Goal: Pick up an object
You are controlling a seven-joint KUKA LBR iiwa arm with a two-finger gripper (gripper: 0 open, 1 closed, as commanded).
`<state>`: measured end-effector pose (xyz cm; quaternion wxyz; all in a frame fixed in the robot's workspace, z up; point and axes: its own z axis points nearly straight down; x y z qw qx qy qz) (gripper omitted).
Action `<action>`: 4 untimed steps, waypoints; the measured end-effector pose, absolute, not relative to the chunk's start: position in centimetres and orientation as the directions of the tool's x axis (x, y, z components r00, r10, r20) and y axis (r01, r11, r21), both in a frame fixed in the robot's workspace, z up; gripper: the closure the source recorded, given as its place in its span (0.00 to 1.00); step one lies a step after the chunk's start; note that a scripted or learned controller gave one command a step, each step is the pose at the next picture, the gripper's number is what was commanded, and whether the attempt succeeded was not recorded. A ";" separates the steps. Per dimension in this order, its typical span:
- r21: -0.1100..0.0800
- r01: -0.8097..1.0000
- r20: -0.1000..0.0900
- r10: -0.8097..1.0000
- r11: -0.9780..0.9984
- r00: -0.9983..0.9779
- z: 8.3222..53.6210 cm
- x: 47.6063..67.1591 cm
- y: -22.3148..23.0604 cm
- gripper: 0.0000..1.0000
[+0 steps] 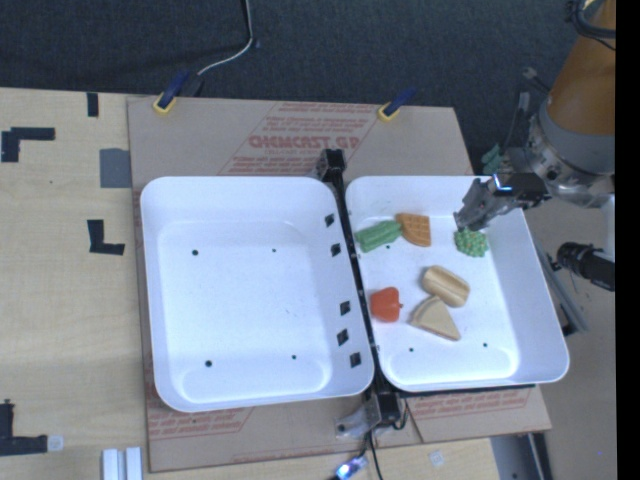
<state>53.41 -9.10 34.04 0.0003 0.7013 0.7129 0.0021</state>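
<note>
A small green bumpy toy [471, 242] lies at the far right of the right bin [530, 368]. The gripper [474, 217] hangs just above it; whether its fingers are spread is unclear. A straight descent centred on the toy, clear of the bin wall, seems best.

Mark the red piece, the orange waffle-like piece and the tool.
red piece [386, 304], camera view, centre of its top face
orange waffle-like piece [414, 229], camera view, middle of its ridged surface
tool [472, 223], camera view, its dark tip, right at the small green item [471, 242]
</note>
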 end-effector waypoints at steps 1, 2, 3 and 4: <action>-0.005 1.000 -0.002 1.000 -0.007 0.007 29.0 51.1 -18.7 1.00; -0.009 1.000 0.001 1.000 -0.005 0.005 21.3 49.4 -22.6 1.00; -0.001 1.000 0.000 1.000 0.005 -0.005 21.0 53.1 -19.7 1.00; 0.003 1.000 0.000 1.000 0.006 -0.006 22.5 58.4 -15.1 1.00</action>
